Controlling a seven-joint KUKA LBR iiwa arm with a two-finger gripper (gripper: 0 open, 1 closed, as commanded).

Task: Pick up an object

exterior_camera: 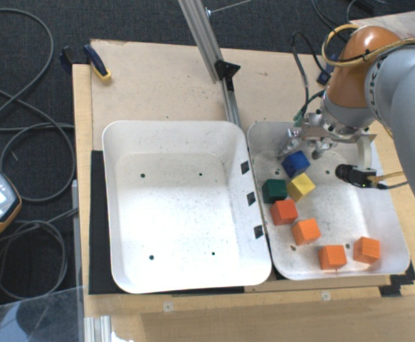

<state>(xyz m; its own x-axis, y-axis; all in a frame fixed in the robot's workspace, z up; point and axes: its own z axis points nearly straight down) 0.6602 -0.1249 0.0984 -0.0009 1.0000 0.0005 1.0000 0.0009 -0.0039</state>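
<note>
Blue block sits in the right bin, right under the gripper. Wrist hardware hides the fingertips, so honestly can't tell if the jaws are open or gripping it.

Four orange cubes, one blue cube, one green cube, one yellow cube, two bins.

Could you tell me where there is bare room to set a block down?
The left bin has a bare floor. The right bin is crowded: blocks from the blue block to the orange blocks, gripper above.
</note>
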